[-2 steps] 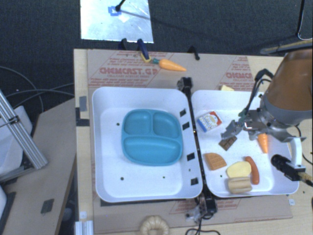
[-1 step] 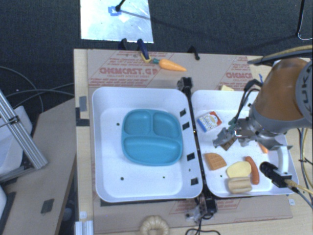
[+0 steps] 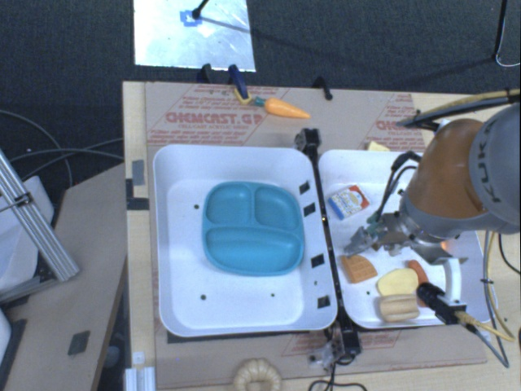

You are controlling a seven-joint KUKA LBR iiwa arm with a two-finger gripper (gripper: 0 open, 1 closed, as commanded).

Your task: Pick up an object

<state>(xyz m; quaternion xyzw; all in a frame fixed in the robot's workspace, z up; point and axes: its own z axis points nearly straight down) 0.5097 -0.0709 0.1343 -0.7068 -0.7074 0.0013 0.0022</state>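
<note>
Two white bins: left bin (image 3: 175,218) holds blue plate (image 3: 252,227); end effector (image 3: 364,239) over right bin (image 3: 358,165) above cracker (image 3: 358,267), grip state unclear.

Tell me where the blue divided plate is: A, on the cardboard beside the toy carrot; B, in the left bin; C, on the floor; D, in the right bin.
B: the blue divided plate lies flat in the left bin, alone there, while the small food items sit in the right bin.
</note>
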